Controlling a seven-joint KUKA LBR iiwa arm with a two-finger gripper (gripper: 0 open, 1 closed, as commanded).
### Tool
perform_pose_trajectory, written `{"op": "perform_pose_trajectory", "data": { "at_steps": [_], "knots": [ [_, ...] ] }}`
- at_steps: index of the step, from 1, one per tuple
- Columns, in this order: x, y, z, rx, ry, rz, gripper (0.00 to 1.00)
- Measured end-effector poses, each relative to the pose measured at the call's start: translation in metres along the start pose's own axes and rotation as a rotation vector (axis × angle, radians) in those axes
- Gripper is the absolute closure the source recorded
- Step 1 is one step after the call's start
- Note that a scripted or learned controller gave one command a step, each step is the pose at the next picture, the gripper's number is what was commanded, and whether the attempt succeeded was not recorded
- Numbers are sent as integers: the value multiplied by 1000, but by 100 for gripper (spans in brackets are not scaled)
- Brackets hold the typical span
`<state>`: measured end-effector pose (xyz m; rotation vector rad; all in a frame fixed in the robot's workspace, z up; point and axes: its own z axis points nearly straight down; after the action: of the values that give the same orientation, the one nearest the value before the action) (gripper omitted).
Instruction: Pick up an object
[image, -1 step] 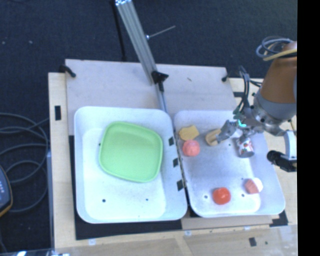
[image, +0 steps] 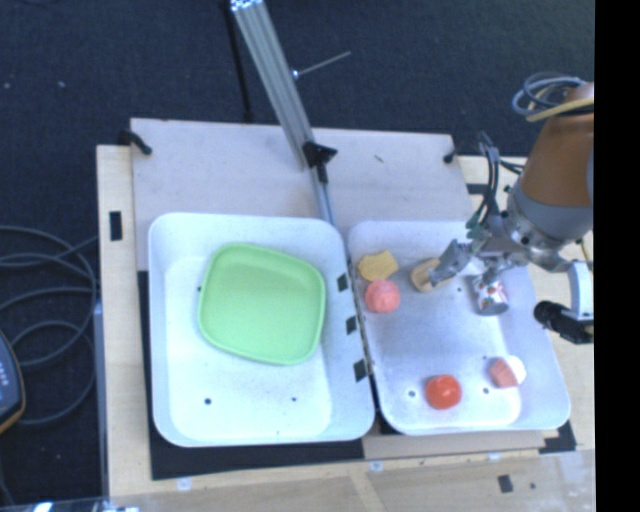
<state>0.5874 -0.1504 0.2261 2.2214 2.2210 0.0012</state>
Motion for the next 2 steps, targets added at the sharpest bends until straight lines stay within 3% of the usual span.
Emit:
{"op": "perform_pose_trajectory", "data": {
  "at_steps": [2],
  "knots": [
    [15, -5, 112, 5, 0, 0, 0]
  ]
}}
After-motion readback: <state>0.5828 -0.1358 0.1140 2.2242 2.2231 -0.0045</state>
